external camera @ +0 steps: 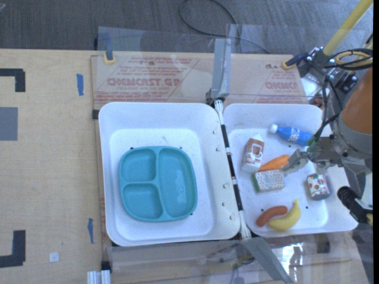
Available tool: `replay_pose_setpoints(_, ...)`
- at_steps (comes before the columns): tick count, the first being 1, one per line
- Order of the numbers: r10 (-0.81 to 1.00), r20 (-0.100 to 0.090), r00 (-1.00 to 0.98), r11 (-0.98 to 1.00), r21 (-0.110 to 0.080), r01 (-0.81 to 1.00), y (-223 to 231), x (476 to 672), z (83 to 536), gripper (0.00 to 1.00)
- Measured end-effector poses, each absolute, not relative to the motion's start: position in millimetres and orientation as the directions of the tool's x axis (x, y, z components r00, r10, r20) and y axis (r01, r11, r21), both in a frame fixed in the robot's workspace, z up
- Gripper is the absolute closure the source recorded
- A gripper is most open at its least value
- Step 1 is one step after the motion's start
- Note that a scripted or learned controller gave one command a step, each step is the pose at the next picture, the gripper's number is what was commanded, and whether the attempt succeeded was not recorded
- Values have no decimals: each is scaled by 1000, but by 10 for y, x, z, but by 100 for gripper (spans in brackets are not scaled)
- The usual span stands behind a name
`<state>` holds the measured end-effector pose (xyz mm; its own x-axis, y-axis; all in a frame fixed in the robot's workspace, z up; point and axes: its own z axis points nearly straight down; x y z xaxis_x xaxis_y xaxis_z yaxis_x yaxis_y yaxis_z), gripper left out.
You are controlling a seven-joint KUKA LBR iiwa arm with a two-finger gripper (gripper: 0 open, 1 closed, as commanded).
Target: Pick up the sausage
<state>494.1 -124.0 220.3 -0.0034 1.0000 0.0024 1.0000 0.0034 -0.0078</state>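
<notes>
Arm in from 3 o'clock, gripper (294, 161) low over right bin (237, 118), tips at carrot (274, 163); can't tell its opening. Sausage (270, 215) at 6 o'clock, touching banana (288, 217). Board (145, 78) text unreadable.

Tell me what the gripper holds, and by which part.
Nothing visibly held. The gripper hovers near the carrot; the sausage lies apart by the banana.

a single fixed camera looked down at a slant from above the surface (47, 158), far enough back to take in both white bins: the left bin (112, 129) and, right of it, the right bin (249, 114).
</notes>
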Motion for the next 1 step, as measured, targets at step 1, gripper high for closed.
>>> replay_pose_setpoints(1,1000,2,-3,3,-10,1000,-1251,4954,2272,100)
